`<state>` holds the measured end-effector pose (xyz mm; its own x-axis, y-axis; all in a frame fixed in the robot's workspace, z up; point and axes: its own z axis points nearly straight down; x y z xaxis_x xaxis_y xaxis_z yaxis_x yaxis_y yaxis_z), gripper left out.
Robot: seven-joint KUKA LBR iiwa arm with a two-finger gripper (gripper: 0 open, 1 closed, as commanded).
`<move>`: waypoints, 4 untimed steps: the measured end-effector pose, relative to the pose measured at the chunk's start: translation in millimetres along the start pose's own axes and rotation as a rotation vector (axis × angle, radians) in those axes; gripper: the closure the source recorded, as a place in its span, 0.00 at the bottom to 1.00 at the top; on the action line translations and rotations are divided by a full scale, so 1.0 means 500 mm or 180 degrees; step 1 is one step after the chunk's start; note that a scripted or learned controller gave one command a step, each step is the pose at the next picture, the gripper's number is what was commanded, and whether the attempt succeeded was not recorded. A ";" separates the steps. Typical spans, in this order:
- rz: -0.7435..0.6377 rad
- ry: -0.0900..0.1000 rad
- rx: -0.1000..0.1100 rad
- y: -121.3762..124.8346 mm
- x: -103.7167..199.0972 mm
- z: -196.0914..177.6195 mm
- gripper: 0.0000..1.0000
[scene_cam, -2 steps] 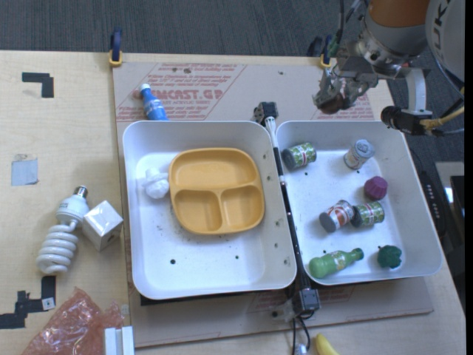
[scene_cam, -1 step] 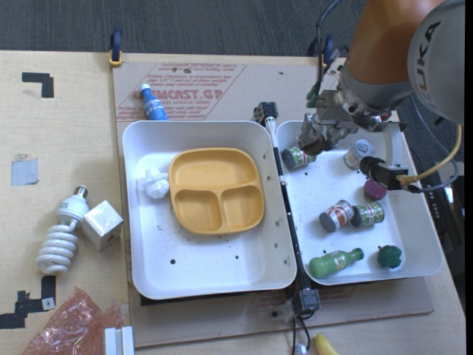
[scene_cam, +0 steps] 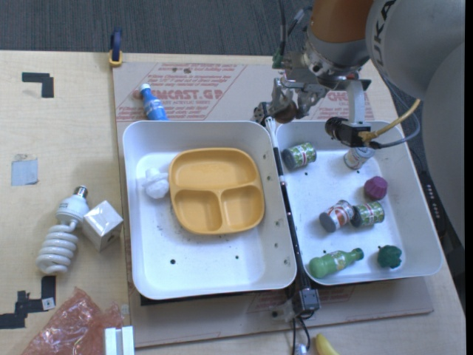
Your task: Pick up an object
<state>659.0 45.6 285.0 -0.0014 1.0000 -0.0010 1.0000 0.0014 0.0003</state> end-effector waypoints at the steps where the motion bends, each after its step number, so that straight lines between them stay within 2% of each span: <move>1: -0.0001 -0.0001 0.0000 0.000 0.036 -0.031 1.00; 2: 0.0011 -0.0002 0.0004 0.000 -0.021 0.005 1.00; 3: 0.0000 -0.0001 0.0001 0.000 0.042 -0.009 1.00; 4: 0.0011 -0.0002 0.0003 0.000 0.027 -0.005 1.00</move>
<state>659.0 59.2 287.6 0.0019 1.0000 -0.0015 1.0000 -0.0019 -0.0005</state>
